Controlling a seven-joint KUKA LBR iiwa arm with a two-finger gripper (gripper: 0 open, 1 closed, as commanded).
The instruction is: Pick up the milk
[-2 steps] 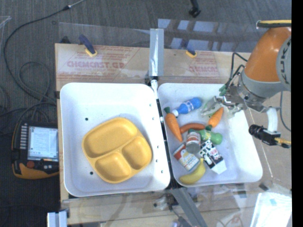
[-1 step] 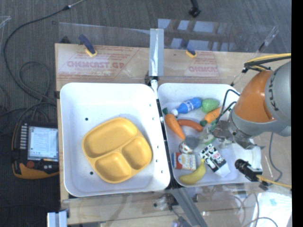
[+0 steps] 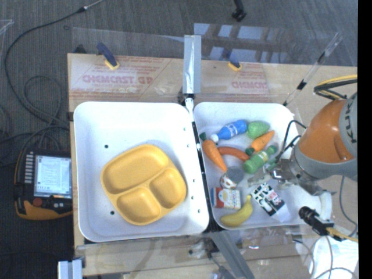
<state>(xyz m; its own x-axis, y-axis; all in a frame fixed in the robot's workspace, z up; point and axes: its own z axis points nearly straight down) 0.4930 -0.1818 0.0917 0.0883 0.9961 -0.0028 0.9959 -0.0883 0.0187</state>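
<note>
The milk (image 3: 269,199), a black-and-white patterned carton, lies near the front right corner of the right bin (image 3: 244,110), long axis running from ten to four o'clock, with the gripper (image 3: 283,172) just beside it at about one o'clock, whose opening I cannot tell.

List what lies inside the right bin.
The right bin holds a blue bottle, two carrots, a green bottle, a banana, a milk carton and a black-and-white box. The arm covers its right edge.
</note>
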